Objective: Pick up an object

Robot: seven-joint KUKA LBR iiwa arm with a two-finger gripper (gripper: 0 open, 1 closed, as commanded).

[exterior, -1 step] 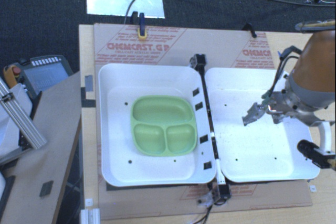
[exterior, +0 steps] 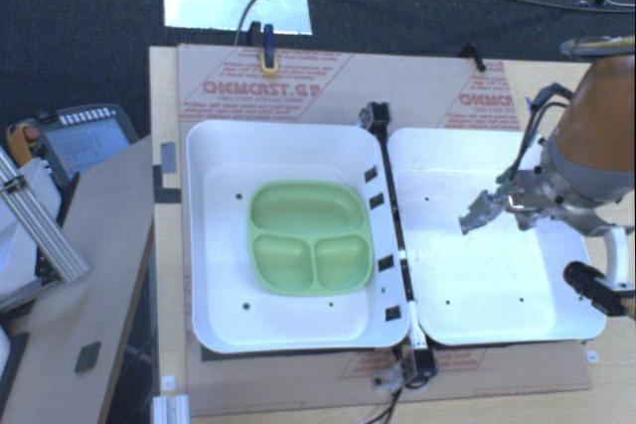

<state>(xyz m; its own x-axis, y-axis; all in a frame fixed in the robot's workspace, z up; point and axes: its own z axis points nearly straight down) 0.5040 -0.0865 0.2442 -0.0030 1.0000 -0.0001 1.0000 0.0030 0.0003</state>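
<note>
A light green plate (exterior: 308, 238) with three compartments lies flat in the middle of the left white bin (exterior: 214, 213). My gripper (exterior: 475, 213) hangs over the right white bin (exterior: 467, 298), near its middle and toward the right side, pointing left and down. The grey arm with its orange band (exterior: 601, 114) comes in from the right edge. The gripper is well apart from the green plate, with the bins' shared divider between them. I see nothing hanging from the gripper.
Black clips (exterior: 383, 204) run along the seam between the two bins. Both bins rest on a cardboard sheet (exterior: 328, 74). A teach pendant (exterior: 84, 139) and an aluminium rail (exterior: 40, 223) sit on the side bench at the left.
</note>
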